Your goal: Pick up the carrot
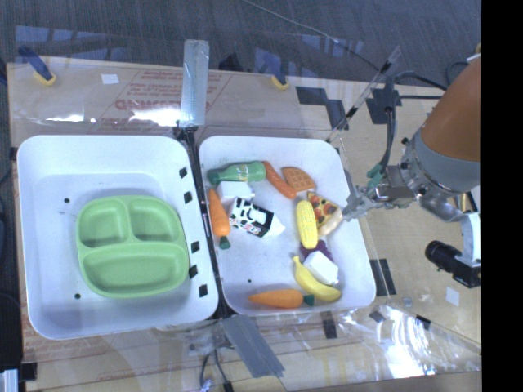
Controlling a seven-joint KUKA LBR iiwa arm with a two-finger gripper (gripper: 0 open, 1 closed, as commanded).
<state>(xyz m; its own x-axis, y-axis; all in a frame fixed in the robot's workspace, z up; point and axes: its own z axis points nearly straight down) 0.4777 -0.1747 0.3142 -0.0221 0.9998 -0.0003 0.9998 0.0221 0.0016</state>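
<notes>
Two shallow white bins sit side by side on the bench. The left bin (33, 219) holds a green divided plate (131, 245), lying flat near its middle. The right bin (351, 260) holds a scatter of toy food.

There are several orange pieces that could pass for a carrot. The clearest one (278, 299) lies on its side along the near edge of the right bin, with a green stub at its right end, just beside the banana (315, 284). A second orange carrot-like piece (218, 219) lies lengthwise against the bin's left wall, and a third, thinner one (279, 181) lies at a slant near the far side, between the green bottle (239, 172) and a waffle (299, 178).

A corn cob (306, 223) lies lengthwise in the middle of the bin, touching a pizza slice (327, 212) on its right. A black-and-white carton (250, 216) lies tilted left of the corn, and a white block on something purple (320, 266) sits just above the banana.

The gripper (359, 205) hangs at the right wall of the right bin (beside the pizza slice), well apart from the carrot at the near edge. Whether the claw is apart or together I cannot tell; it is too small and blurred. Nothing is seen held in it. The arm (453, 137) reaches in from the right, its orange band at the view's edge.
</notes>
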